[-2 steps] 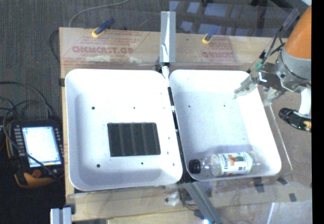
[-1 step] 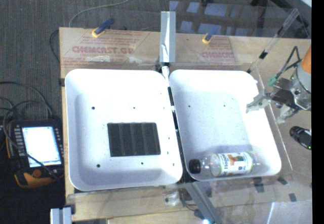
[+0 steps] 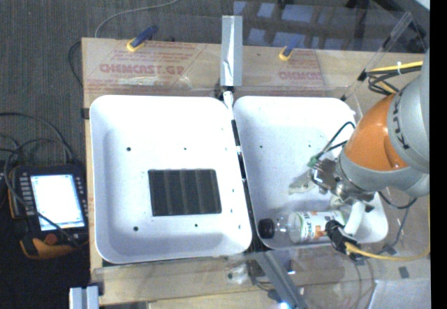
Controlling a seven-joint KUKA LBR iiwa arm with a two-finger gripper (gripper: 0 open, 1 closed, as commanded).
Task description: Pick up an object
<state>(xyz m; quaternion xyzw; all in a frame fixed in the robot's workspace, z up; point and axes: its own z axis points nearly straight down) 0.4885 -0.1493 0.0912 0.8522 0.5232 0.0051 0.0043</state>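
Two white bins sit side by side on the table (image 3: pixel 105 63), their inner walls touching along the middle. The left bin (image 3: pixel 119 126) holds a dark ribbed pad (image 3: pixel 184 191), lying flat on its floor toward the near edge; the remaining floor shows bare white with a few small dark dots. The right bin (image 3: pixel 279 126) holds a clear bottle (image 3: pixel 302 226) with a black cap (image 3: pixel 265 228), lying on its side along the bin's near wall, cap pointing toward the left bin, its label partly white with a touch of orange. The arm (image 3: pixel 380 143) reaches over the right bin's right half, its orange band above the wrist, and the end effector (image 3: pixel 328 178) hangs low over the bin floor just beyond the bottle, apart from it as far as the view allows; whether it is released or clenched cannot be told, since the wrist and cabling crowd it. Nothing shows in its grasp. Two yellow clamps (image 3: pixel 140 38) sit at the table's far edge, and a handheld screen (image 3: pixel 50 201) lies on the floor off the table's left edge.
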